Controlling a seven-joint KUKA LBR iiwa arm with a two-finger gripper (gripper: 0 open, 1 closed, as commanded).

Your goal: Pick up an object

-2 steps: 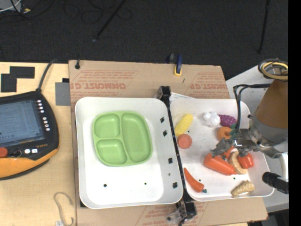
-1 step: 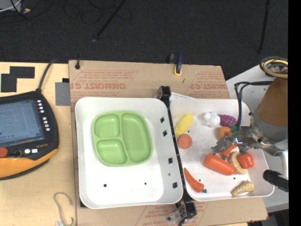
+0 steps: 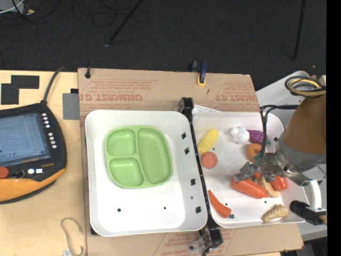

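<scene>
A: Where is the gripper [image 3: 259,169] seen?

B: It is lowered into the right bin [image 3: 224,217], near that bin's right side, directly over an orange carrot [image 3: 248,188]. Whether its fingers are spread or closed cannot be told (they are lost in dark clutter).

A: How is the carrot laid?

B: Its long axis is set at a slant, from upper left to lower right, with the narrower end toward the lower right. It is not shown between the fingers.

A: What else is found there?

B: A corn cob [image 3: 208,140] is tilted near the divider, with a red tomato [image 3: 209,160] just below it, and a red chili [image 3: 219,204] lies near the front rim. A green sectioned plate [image 3: 139,157] is held in the left bin [image 3: 101,207]
</scene>
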